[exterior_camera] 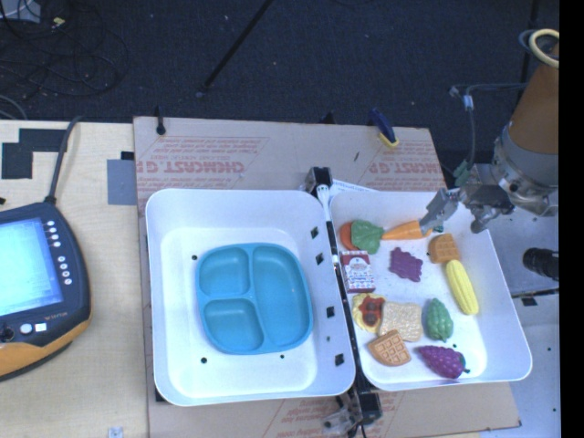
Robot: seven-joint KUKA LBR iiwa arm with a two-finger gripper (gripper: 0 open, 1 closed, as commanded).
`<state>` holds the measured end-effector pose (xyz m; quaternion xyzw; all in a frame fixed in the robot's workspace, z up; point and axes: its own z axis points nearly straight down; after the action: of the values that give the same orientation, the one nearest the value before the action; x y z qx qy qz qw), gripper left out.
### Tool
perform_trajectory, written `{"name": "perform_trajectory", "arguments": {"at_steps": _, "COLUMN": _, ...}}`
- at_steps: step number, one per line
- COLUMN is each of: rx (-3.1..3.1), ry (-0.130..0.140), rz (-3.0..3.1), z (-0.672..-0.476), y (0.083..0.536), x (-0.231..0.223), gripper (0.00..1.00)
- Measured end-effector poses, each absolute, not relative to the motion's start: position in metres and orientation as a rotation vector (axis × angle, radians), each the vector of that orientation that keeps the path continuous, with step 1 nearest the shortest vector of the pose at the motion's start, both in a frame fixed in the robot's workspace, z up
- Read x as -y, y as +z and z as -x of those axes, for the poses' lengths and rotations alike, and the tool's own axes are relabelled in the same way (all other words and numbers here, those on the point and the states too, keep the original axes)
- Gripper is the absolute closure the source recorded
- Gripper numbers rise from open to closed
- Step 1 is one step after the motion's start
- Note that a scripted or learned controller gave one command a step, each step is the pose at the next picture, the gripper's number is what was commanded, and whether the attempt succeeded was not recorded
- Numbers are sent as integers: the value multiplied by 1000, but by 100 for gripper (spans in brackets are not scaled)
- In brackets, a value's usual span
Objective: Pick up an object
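White plastic, shallow and rounded at the corners, makes up the right-hand bin that holds every loose item on the desk. Taking its far rim as the landmark, the two-finger tool hangs just above that rim, toward the arm's side, with its dark fingers spread apart and nothing between them. So the pick has not happened; the tool seems to be at the approach stage, though its height above the bin is hard to judge from this slanted view.

Closest to that far rim lies a slim orange toy carrot, its tip almost under the nearer finger, with a green leafy toy vegetable just beside it. A little further from the rim sit a small orange-brown toy block, a flat purple toy piece and a yellow toy corn cob. Well away from the rim, toward the near edge, are a tan toy bread slice, a golden toy waffle, a green toy pepper and a bunch of purple toy grapes.

Beyond the divider, the other white bin carries a blue sectioned plastic plate.

What remains is everything that matters: descend, close on one item, most likely the carrot, and lift.
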<state>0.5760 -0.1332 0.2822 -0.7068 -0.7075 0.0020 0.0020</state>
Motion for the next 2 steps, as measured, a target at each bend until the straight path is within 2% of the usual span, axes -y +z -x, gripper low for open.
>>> {"name": "perform_trajectory", "arguments": {"at_steps": 1, "rx": 2215, "ry": 14, "rz": 2215, "z": -583, "y": 90, "x": 126, "gripper": 0}}
{"name": "perform_trajectory", "arguments": {"at_steps": 2, "rx": 2230, "ry": 13, "rz": 2221, "z": -646, "y": 86, "x": 94, "gripper": 0}}
